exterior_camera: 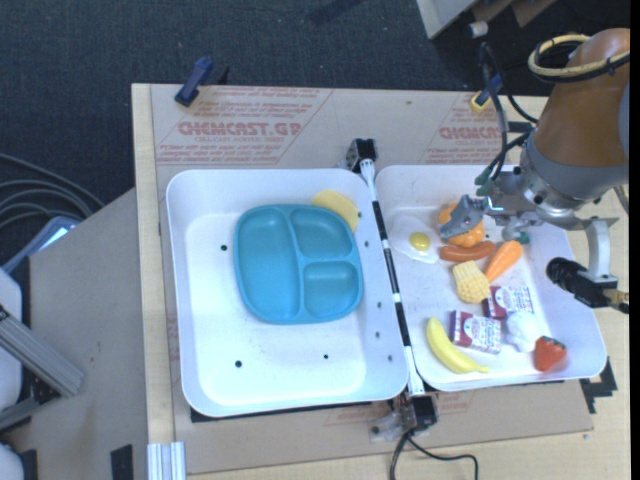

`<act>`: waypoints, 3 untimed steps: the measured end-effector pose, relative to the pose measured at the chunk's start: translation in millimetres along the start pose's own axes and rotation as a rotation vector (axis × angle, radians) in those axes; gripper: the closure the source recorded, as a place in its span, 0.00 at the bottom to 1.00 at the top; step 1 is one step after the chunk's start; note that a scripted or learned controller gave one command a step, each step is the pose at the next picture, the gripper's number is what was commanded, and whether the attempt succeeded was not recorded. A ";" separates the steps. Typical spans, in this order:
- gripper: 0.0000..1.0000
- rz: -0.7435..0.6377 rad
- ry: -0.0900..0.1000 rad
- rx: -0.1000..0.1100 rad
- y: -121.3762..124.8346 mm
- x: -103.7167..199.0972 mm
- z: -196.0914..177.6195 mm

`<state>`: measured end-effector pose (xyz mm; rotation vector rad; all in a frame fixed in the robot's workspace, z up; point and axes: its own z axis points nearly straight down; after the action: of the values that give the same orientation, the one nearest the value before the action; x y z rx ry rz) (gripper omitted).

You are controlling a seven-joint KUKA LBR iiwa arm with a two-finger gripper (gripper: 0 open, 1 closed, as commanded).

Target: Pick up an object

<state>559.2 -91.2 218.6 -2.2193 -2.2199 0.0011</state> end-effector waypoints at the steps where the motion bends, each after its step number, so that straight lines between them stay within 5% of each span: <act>1: 0.00 0.001 0.000 0.002 38.0 -42.3 98.0; 2: 0.00 0.000 -0.001 -0.004 90.7 -20.9 133.1; 3: 1.00 0.000 -0.001 -0.005 90.9 -20.5 123.3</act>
<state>649.9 -111.5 95.0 -2.2221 -2.2236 -0.0029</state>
